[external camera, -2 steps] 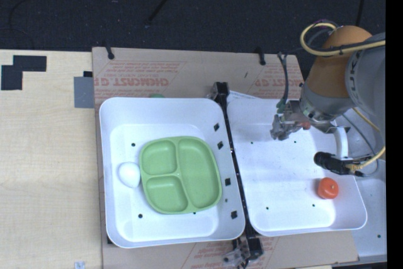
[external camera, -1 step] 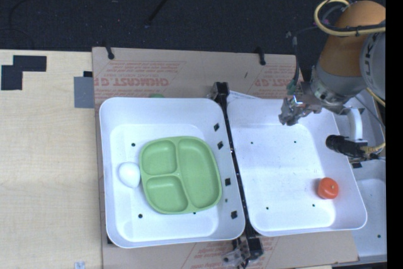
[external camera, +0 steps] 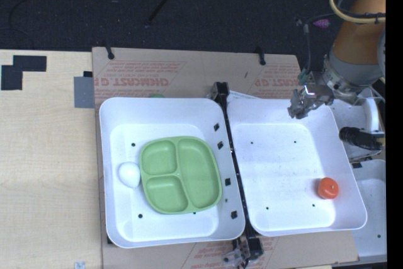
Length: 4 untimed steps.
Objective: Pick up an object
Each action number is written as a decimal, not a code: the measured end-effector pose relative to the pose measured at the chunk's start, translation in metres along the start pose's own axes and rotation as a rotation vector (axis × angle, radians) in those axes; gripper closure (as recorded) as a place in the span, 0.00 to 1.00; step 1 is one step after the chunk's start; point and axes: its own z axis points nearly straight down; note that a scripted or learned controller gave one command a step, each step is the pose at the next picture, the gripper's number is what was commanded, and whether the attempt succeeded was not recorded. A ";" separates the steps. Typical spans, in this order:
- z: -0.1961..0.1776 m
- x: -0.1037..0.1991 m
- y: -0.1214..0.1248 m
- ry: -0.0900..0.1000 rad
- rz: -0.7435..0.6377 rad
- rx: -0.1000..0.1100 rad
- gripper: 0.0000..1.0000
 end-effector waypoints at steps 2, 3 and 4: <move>0.019 0.106 -0.032 0.001 -0.001 0.007 1.00; 0.012 0.155 -0.048 0.002 -0.002 0.006 1.00; 0.029 0.210 -0.066 0.001 -0.003 0.008 1.00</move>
